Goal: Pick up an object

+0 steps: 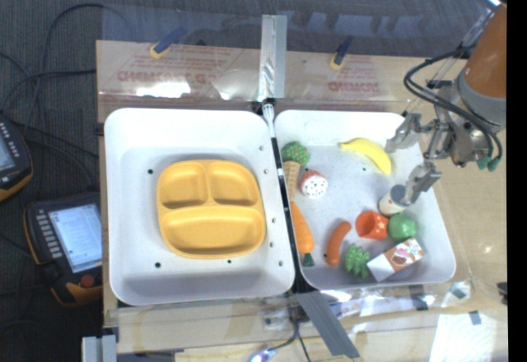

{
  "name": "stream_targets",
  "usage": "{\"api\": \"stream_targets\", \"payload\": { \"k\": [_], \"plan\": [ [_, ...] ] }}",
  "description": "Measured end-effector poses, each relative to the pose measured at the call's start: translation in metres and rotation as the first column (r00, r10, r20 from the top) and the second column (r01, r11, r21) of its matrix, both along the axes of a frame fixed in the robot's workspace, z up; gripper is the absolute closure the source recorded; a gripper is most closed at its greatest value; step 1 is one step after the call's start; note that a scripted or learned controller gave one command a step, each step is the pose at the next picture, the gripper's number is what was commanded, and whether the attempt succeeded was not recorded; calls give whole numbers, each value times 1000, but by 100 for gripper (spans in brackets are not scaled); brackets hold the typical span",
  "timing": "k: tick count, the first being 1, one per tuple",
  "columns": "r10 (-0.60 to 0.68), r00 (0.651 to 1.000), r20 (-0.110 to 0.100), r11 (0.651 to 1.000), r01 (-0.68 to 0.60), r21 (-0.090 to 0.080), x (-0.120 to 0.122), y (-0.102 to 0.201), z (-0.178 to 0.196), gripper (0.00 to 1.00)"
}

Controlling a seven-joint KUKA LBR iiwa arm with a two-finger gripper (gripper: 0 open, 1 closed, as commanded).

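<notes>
Camera view: jaws (409,163) open, empty, over right bin (440,266) above small round pale toy (389,205).
Toy sits beside green ball (403,226); likely light, hard, slippery plastic, so pinch across its middle.

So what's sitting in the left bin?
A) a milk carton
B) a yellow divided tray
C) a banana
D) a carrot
B: the yellow divided tray lies alone in the left bin; the banana is in the right bin.
</notes>
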State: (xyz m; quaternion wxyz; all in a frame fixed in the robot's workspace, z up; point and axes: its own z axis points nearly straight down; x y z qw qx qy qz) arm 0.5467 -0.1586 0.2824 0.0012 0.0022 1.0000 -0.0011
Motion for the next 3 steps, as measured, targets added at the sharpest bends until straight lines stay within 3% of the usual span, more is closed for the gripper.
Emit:
{"api": "stream_targets", "payload": {
  "k": [1,2,3],
  "plan": [
    [97,995,-2,995,-97,0,30,-19,-113,0],
    [46,999,2,999,-46,-1,116,-33,-190,0],
    [-43,999,-4,999,43,0,122,-26,-191,0]
  ]
}}
